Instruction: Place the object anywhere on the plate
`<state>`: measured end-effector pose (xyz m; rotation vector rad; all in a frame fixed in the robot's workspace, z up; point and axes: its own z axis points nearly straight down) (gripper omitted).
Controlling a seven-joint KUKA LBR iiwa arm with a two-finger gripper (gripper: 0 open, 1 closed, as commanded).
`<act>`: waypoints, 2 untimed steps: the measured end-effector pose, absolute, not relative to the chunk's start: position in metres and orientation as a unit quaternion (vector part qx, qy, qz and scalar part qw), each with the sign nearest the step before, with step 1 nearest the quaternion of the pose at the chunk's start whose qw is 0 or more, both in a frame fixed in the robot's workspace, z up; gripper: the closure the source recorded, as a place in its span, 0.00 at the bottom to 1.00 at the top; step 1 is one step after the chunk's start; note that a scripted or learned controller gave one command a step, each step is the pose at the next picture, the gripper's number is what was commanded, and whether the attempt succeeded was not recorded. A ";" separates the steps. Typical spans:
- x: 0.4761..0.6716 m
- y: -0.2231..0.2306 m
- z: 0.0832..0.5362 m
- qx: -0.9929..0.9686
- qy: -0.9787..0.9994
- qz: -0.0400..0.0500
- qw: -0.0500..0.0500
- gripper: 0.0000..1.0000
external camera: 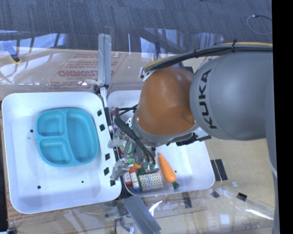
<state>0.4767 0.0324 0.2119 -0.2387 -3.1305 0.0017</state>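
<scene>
Reaching in from the right, the grey arm (232, 96) with its orange band (165, 106) covers much of the right bin (199, 172), and its wrist points down toward that bin's lower left corner. The gripper (126, 160) sits low over the clutter there, close to the wall shared by the two bins. Whether its jaws are apart or together cannot be told, since cables, brackets and the objects beneath blur into one another; nothing can be seen clearly held.

Right bin, lower left: a small cluster of items. A carrot (166, 168), orange with a green tip at its lower end, lies at a slant, just right of the gripper and apart from it. Beside the carrot, toward the bin's front wall, lies a speckled, box-like object (149, 182). Left of that stand or lie small red-and-white bottle-like items (132, 176), directly under the gripper; contact with the gripper cannot be judged.

Left bin (19, 190): a blue plate (65, 136) with three compartments, one long section on its right side and two smaller ones on its left. The plate rests in the upper middle of the bin, well apart from the gripper and from the clustered items. None of the objects lies on the plate.

A clear plastic sheet (63, 69) with red print lies on the bench behind the bins.
</scene>
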 end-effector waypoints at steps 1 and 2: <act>0.478 0.033 0.222 -0.073 -0.997 0.001 0.000 1.00; 0.499 0.106 0.186 -0.128 -0.992 0.001 0.001 1.00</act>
